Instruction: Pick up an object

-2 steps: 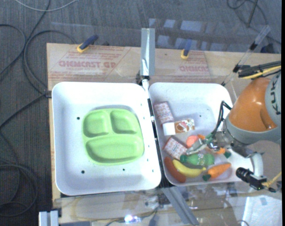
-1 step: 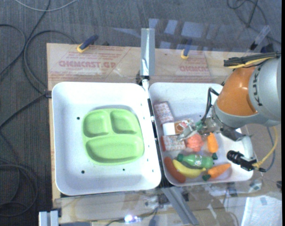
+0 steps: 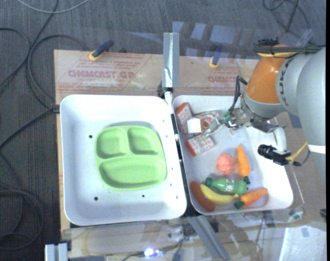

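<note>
Approach step: gripper (image 3: 230, 118) hangs over right bin (image 3: 285, 196) near a clear wrapper (image 3: 211, 119); jaw state cannot be told. Next: descend onto one item.

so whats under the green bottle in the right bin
The green bottle lies on a banana, beside a red sausage and carrot. Whatever is beneath the pile is covered.

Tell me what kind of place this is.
Likely a robotics lab pick-and-place rig: a KUKA arm reaching over two white bins, one holding a green divided tray, the other toy food like a banana, with loose cables on carpet.
</note>
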Available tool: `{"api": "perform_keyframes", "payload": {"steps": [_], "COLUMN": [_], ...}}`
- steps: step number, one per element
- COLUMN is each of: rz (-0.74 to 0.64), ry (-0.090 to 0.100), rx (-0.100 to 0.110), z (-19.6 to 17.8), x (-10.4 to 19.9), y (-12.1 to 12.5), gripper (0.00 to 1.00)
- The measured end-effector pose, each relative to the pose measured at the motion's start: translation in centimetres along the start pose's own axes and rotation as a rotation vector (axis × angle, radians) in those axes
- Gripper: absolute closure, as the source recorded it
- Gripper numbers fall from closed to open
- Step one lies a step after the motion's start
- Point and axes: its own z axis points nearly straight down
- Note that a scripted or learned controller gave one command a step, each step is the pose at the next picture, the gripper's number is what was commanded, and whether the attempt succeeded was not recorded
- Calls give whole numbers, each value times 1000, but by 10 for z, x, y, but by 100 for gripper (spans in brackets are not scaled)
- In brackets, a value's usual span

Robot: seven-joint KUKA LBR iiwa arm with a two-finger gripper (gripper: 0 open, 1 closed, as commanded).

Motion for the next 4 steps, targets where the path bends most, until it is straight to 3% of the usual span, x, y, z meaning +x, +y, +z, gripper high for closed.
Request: {"api": "perform_keyframes", "payload": {"steps": [2,3,4], "rz": [315,304,302], "ry": [-1,-5,-2], "rx": [-7,-7,-2], "z": [-19,-2,-9], "x": [-33,16,17], "y": [-136,-129,-129], "gripper": [0,0,100]}}
